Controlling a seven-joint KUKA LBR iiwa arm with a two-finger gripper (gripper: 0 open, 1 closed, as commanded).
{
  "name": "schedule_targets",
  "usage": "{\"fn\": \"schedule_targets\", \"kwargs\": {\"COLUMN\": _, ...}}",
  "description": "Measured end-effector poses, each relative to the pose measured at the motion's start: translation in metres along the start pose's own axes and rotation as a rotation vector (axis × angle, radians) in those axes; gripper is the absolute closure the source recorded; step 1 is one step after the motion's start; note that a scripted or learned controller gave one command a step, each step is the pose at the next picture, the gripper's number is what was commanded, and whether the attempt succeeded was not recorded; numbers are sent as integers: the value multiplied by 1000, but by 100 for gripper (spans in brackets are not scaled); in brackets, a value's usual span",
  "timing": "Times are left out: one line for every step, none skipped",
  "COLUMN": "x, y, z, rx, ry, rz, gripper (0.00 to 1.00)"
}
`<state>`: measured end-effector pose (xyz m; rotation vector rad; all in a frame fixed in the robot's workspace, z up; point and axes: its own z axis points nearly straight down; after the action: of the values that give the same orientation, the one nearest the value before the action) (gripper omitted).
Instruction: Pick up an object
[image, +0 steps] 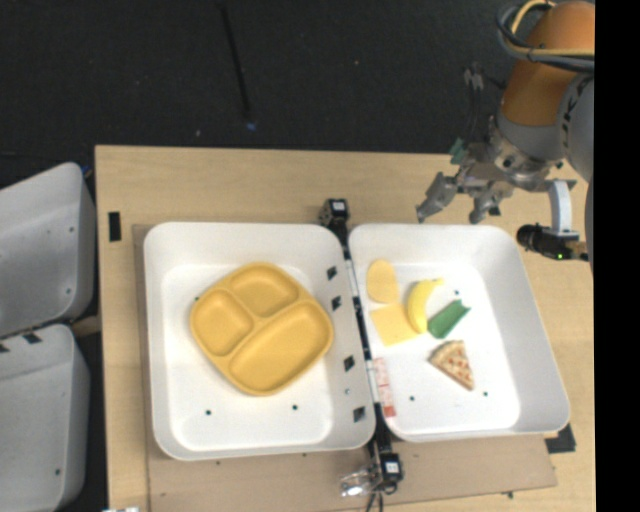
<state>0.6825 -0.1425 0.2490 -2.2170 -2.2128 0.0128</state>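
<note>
Smooth white plastic bins (165, 420), glossy yellow plastic tray (262, 327), wood bench (120, 190)

You see two white bins side by side on the bench (120, 190). The left bin (165, 400) holds a yellow tray (262, 327) with three compartments, lying near its middle. In the right bin (500, 400), five pieces cluster in the near-left half: a pale yellow oval (382, 281) toward the far-left corner, a yellow square (394, 324) just below it, a banana (423, 297) beside both, a green piece (448, 318) touching the banana's right side, and a pizza slice (454, 364) nearest the front. The gripper (458, 204) hangs over the right bin's far edge, its fingers spread, with nothing between them. The arm (540, 90) rises at the far-right corner.
</note>
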Motion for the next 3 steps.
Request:
{"fn": "schedule_targets", "kwargs": {"x": 0, "y": 2, "z": -9, "rx": -13, "ry": -1, "rz": -2, "gripper": 0}}
{"fn": "schedule_targets", "kwargs": {"x": -2, "y": 4, "z": 54, "rx": -9, "ry": -2, "rz": -1, "gripper": 0}}
{"fn": "schedule_targets", "kwargs": {"x": -2, "y": 1, "z": 117, "rx": -8, "ry": -2, "rz": 1, "gripper": 0}}
